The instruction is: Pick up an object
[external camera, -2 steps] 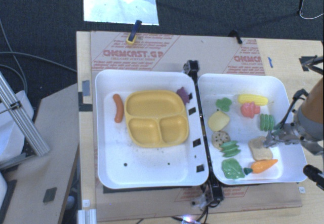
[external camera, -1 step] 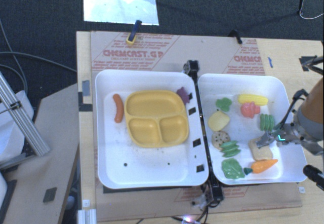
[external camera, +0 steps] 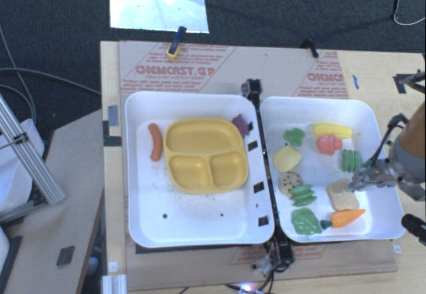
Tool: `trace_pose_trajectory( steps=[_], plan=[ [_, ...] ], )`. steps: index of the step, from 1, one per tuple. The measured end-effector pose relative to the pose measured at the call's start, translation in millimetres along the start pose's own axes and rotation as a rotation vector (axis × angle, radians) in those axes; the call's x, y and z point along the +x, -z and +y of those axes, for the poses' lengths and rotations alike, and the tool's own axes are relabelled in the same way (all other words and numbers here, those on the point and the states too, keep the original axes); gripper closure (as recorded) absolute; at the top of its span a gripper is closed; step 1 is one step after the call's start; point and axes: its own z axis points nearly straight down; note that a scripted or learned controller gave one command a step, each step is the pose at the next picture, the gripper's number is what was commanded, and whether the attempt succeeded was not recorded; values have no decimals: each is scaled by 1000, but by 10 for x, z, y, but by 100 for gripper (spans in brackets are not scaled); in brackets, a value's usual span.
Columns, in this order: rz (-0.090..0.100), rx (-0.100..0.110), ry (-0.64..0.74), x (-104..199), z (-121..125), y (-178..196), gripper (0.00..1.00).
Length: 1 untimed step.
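Note:
The right bin holds several toy foods. At its back lie a yellow corn cob, a pink strawberry, a green pepper and a green pickle. Further forward are a pale yellow piece, a cookie, a pea pod, a bread slice, a carrot and a leafy green piece. My gripper reaches in from the right, low over the bin, just above the bread slice's right corner and below the pickle.
The left bin holds a yellow divided plate, an orange sausage to its left and a purple piece at its back right corner. Black clips line the wall between the bins. A blue-and-yellow tool lies behind.

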Motion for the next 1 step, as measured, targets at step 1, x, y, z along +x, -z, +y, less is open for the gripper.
trace_pose_trajectory(
  steps=[1],
  plan=[
    [0,0,0,1,-2,-5,0]
  ],
)
